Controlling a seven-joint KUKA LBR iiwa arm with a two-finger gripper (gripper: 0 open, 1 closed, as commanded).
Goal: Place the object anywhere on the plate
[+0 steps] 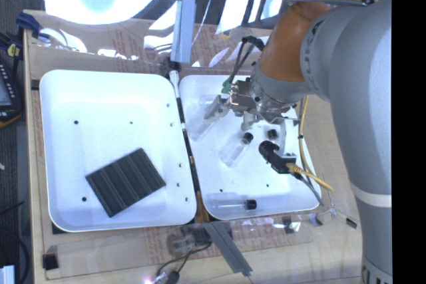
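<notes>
Dark grey ribbed rectangular plate point(126, 181): lower left of frame, in left white bin point(60, 86). Clear plastic tube with black cap point(234, 205): lower right bin point(200, 93). Gripper point(229, 126): centre frame, finger state cannot be told.

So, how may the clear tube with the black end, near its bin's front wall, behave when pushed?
The clear tube looks round and lies flat, so it will probably roll. It seems smooth plastic, perhaps light and slippery.

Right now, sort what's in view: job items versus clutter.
Job: ribbed dark plate; pincer; clear piece beside it, probably the object.
Lying about: capped clear tube; cables at bench front; black device at left edge.
</notes>
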